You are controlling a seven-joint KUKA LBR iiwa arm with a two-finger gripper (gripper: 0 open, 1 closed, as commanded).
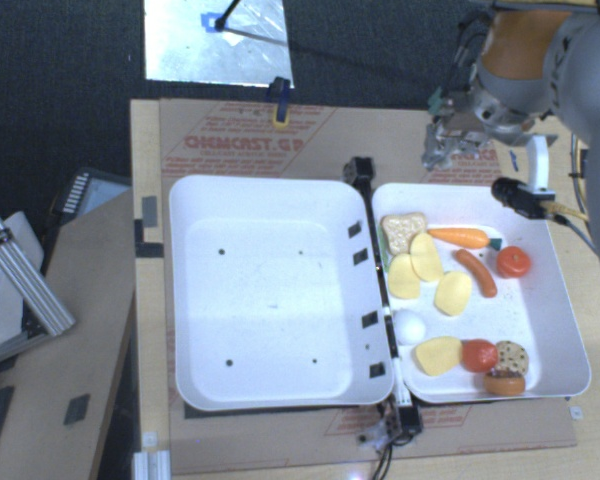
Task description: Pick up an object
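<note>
Cookie [510, 357] and tomato [479, 355] sit far below the gripper [448, 148].
It hovers beyond the right bin [560, 308]; finger state unclear. Toast [404, 231] and carrot [458, 236] lie closest beneath; crowded pieces risk a glancing miss.

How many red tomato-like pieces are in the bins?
2, both in the right bin: one tomato near its far right side beside the sausage, another tomato near the front, touching the cookie.
</note>
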